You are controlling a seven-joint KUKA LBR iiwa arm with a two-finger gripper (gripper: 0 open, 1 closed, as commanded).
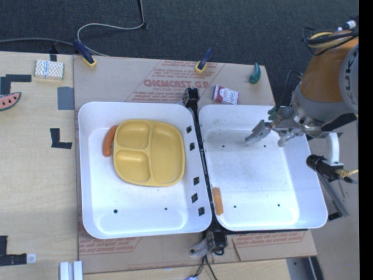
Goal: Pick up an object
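A yellow three-compartment plate lies in the left bin. An orange sausage-shaped piece sits against the plate's left edge. A second small orange piece lies at the left wall of the right bin, near the divider. My gripper hangs over the upper right part of the right bin, its grey fingers spread open and pointing left, with nothing between them. It is far from both orange pieces.
A small red and white packet lies on the cardboard behind the right bin. Yellow and blue clamps and a green clip hold the board's back edge. Black clips run along the divider.
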